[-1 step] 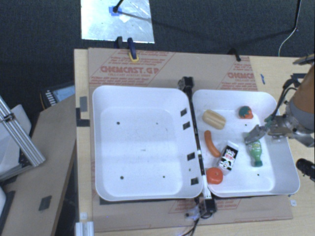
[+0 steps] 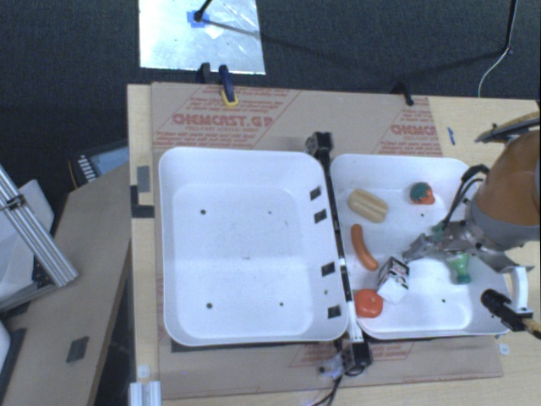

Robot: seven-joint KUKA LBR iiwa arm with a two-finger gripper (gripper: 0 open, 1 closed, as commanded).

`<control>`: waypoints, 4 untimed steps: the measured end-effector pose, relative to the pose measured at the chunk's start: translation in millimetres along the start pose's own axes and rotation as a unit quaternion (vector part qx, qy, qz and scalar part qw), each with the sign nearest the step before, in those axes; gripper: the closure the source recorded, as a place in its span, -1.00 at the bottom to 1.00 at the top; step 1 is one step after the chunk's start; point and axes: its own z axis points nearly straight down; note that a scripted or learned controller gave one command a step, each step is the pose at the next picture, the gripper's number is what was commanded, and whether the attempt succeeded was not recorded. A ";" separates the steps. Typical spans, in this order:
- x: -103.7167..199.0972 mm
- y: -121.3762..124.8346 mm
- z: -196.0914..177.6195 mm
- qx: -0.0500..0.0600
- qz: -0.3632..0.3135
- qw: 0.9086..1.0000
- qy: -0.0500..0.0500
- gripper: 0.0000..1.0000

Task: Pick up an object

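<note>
The right bin (image 2: pixel 439 315) holds several small items. A tan bread roll (image 2: pixel 368 205) lies near its left wall, and below it are an orange sausage (image 2: pixel 365 248), a red tomato (image 2: pixel 368 304) and a small white box (image 2: pixel 393 279). A green and orange piece (image 2: pixel 422 194) sits toward the back. My gripper (image 2: pixel 435 245) hangs low over the middle of this bin, just right of the white box. A green object (image 2: pixel 459 267) lies right beside it, partly under the wrist. Nothing shows as held.
The left bin (image 2: pixel 245 163) stands beside the right one, with a black divider strip (image 2: pixel 334 235) between them. The arm's orange band (image 2: pixel 516 184) fills the right side above the bin. A black cable (image 2: pixel 465 194) loops near the wrist.
</note>
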 end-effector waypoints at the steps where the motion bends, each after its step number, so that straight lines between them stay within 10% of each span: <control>1: 0.9 -4.1 -4.2 0.007 0.001 1.000 0.002 1.00; 2: -34.3 -16.3 -110.8 0.004 0.003 1.000 0.000 1.00; 4: -32.3 -13.9 -126.5 0.005 -0.001 1.000 0.001 1.00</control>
